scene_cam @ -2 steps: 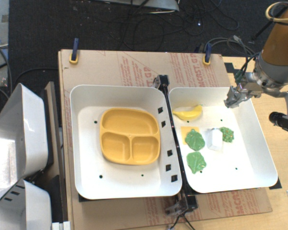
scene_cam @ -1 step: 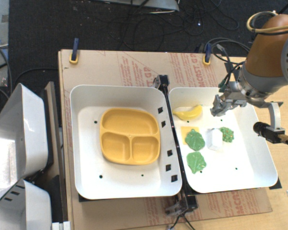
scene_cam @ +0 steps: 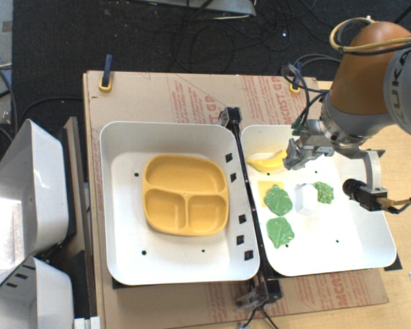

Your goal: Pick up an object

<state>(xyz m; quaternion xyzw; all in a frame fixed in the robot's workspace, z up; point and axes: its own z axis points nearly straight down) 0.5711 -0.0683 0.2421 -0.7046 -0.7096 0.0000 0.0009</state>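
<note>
Hovering at the right bin's (scene_cam: 370, 242) upper left, your gripper (scene_cam: 292, 157) touches the yellow banana (scene_cam: 266, 162); finger state indeterminable.

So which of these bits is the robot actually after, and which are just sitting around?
Part of the job:
- gripper, low over the right bin
- yellow banana-shaped piece right beside it
- two green leaf-shaped pieces
- small green piece
- white piece

Just lying about:
- yellow divided tray in the left bin
- cardboard sheet
- blue clamp
</note>
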